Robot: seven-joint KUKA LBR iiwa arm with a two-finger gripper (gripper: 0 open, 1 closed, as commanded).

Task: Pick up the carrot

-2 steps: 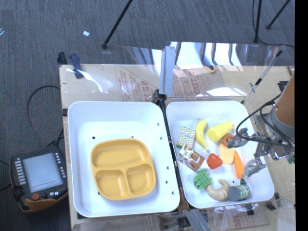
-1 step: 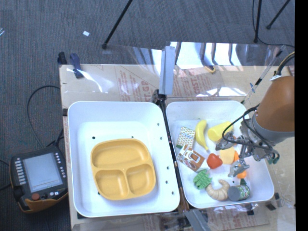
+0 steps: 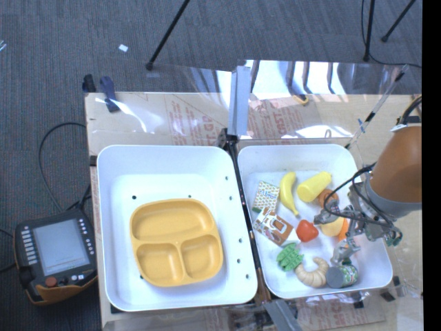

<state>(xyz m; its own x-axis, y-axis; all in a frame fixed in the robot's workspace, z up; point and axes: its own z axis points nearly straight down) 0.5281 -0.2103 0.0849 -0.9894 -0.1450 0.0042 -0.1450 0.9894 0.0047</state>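
Reaching in from the right, the arm is hanging over the right-hand bin, and the hand is sitting low among the toy food. Whether its fingers are apart or together I cannot tell. The carrot seems to be the orange piece lying just under the hand, partly hidden by it, beside the tomato and just below the yellow cup. Crowding is looking like the main risk: a descent slightly off could be nudging the tomato or catching the can instead. The tapered, smooth carrot is also likely to be slipping out of a shallow pinch.
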